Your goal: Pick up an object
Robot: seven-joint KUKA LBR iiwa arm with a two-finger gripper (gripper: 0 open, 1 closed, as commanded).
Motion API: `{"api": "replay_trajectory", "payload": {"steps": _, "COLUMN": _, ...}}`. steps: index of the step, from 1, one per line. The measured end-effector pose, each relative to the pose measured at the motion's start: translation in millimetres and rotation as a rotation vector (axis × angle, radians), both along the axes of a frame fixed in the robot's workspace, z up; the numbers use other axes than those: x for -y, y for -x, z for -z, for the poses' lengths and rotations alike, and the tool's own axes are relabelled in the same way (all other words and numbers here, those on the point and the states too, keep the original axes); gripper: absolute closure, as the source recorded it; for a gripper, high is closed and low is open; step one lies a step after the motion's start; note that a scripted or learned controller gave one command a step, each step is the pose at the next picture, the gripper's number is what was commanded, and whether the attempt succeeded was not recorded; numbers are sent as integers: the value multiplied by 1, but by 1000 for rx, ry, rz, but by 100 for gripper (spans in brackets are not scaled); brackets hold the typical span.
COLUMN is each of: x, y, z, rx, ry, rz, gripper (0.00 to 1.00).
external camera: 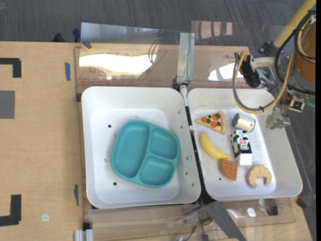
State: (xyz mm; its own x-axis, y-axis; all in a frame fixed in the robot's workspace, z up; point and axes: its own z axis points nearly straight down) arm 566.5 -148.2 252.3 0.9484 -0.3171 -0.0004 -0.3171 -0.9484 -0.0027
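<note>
Listing what lies in the right bin [288,149] on the table: a pizza slice [211,121] toward the back, a yellow banana [212,146] just beside the divider, a waffle [228,169] in front of the banana, a croissant [259,175] at the front right, a small white cup [244,123] on its side, and a black-and-white carton [242,144] lying between cup and croissant

Left bin [95,149]: one teal divided plate [145,153], nothing resting on it

Arm: enters from the right; the gripper [279,118] hangs over the right bin's rear right edge, apart from every item; whether its jaws are apart or together I cannot tell from here

Handling notes, as a judgement: all pieces look like light play food, probably stiff plastic or rubber with smooth, somewhat slippery skins. The banana seems the kindest target, taken across its narrow middle. The croissant is thicker, best pinched across its centre hump. Pizza and waffle lie flat and thin, offering little to grip
</note>
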Motion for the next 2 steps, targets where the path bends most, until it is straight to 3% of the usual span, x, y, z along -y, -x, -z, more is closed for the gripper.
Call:
{"api": "replay_trajectory", "payload": {"steps": 1, "x": 71, "y": -49, "z": 62, "rx": -4, "ry": -3, "rz": 36, "gripper": 100}}
{"api": "replay_trajectory", "payload": {"steps": 2, "x": 74, "y": -69, "z": -9, "rx": 5, "ry": -1, "rz": 270, "gripper": 100}}
